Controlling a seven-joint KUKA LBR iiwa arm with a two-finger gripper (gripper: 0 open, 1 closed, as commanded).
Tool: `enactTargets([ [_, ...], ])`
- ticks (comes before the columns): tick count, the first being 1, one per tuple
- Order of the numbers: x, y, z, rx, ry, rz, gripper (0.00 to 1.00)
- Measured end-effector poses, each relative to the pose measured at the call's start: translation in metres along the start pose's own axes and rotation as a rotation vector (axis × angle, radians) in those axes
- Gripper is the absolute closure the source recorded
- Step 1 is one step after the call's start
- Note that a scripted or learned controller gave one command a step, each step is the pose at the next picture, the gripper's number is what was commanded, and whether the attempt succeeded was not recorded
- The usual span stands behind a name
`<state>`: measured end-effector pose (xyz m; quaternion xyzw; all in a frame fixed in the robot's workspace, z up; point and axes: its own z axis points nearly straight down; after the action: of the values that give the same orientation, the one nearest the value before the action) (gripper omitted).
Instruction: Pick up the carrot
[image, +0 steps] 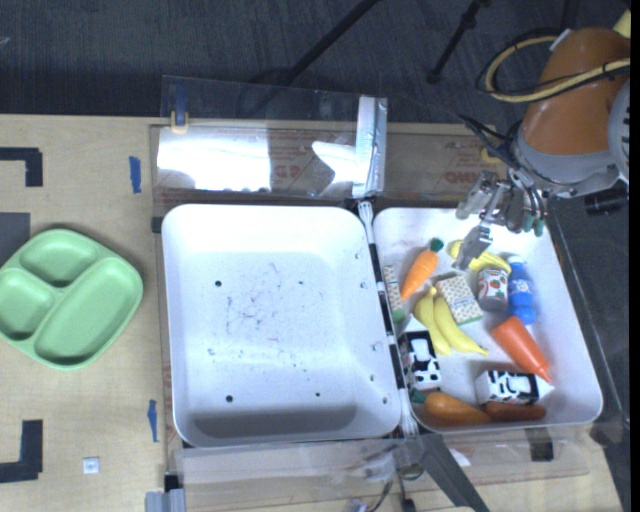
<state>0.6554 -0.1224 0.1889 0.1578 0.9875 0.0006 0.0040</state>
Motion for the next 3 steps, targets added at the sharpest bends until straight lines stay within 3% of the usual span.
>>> enactTargets([
  [1, 0.018, 0.024, 0.065, -0.001, 0.003, -0.233, 0.0],
  [2, -0.004, 0.017, -0.02, -0.001, -0.001, -0.3, 0.0],
  [3, 0.039, 0.014, 0.035, -0.001, 0.003, -0.371, 0.0],
])
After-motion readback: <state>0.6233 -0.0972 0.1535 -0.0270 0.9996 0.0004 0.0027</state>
